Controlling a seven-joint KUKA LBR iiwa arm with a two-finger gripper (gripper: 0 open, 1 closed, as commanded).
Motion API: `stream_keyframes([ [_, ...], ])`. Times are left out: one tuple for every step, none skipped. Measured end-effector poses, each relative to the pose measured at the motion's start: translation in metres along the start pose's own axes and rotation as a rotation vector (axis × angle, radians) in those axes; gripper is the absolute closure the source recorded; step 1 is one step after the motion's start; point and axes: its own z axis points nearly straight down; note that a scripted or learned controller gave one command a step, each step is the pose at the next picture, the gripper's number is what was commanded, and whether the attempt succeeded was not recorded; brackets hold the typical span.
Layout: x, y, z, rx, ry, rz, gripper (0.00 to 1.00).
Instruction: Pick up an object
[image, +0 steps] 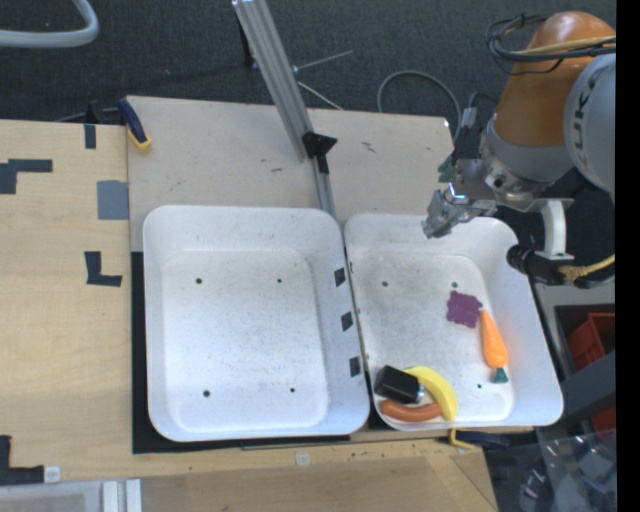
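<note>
A pale wooden desk (60, 300) carried two shallow white bins side by side. The left bin (240, 320) was a wide white tray with a speckled floor. The right bin (400, 300) held every loose object. The grey arm (560, 100), with its orange band, reached in from the right and bent down and leftward toward the right bin's far edge. Its gripper (442, 220) hung over that far rim, pointing down; whether anything sat in it could not be told, nor how its tips stood. In the right bin, an orange carrot (493, 343) lay along the right wall, just beside a purple piece (463, 308). At the near edge a yellow banana (438, 388) curved against a black block (397, 383), with a red-orange sausage (410, 410) beneath them.
</note>
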Motion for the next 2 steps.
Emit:
stream_keyframes([
  [0.062,0.013,0.014,0.002,0.000,-0.001,1.00],
  [0.118,0.020,0.012,0.001,0.000,-0.001,1.00],
])
